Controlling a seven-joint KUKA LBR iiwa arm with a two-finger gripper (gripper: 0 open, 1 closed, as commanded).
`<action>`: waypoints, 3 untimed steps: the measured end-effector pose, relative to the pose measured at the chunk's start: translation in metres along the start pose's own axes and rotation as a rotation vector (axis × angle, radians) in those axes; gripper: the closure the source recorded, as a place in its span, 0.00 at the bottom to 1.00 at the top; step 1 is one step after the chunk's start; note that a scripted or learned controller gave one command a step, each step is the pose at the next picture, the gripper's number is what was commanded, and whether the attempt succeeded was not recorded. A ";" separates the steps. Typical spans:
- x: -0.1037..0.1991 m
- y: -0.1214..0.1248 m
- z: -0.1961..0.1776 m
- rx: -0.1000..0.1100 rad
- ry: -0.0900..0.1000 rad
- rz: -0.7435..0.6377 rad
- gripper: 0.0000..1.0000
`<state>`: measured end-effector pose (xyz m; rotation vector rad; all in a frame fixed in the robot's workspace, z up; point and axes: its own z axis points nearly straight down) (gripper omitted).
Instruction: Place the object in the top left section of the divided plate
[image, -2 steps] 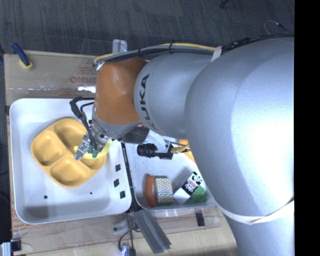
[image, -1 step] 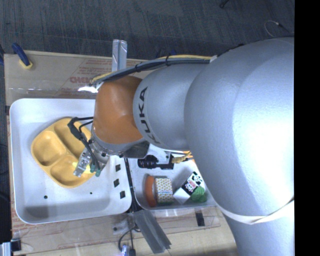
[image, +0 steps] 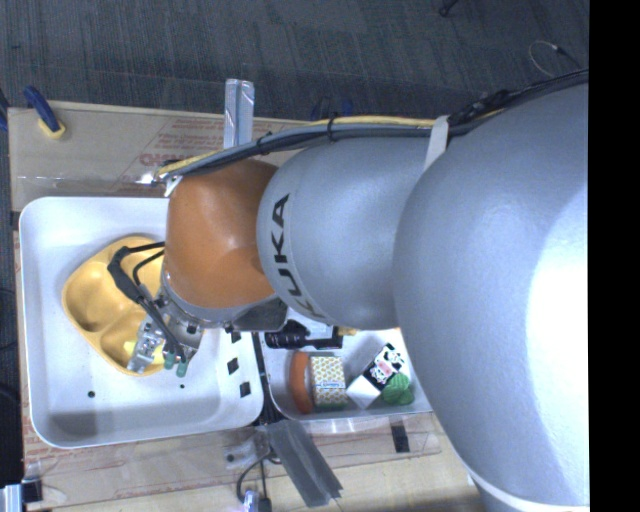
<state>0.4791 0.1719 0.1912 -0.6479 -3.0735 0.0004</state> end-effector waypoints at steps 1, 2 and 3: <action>-0.001 0.000 -0.010 0.001 0.000 -0.003 1.00; -0.001 0.000 -0.010 0.001 0.000 -0.003 0.00; -0.004 -0.016 -0.088 -0.002 -0.002 -0.069 0.00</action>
